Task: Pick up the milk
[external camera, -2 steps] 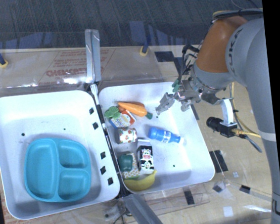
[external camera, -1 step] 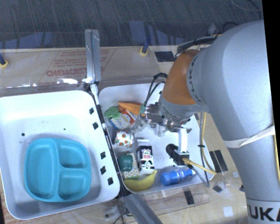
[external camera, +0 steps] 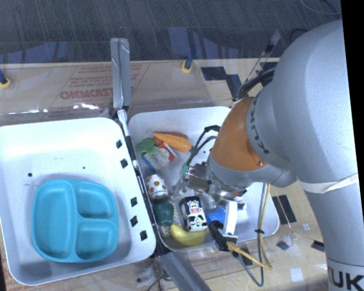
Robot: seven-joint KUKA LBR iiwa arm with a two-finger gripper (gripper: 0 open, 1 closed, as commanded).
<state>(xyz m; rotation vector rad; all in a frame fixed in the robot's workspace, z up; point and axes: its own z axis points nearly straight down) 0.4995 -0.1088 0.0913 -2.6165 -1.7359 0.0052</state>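
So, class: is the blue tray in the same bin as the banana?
No: the blue tray lies in the left bin, while the banana lies in the right bin.

A small milk carton [external camera: 195, 214] with a black-and-white cow pattern and a red patch near its top is seen standing in the right bin [external camera: 166, 119], toward that bin's 6 o'clock edge, touching a yellow banana [external camera: 187, 236] at its base.

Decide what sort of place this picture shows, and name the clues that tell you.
Probably a robotics lab test bench. A large grey arm reaches over two white bins, the right one holding toy groceries such as a milk carton and banana; loose cables and clamps lie around them.
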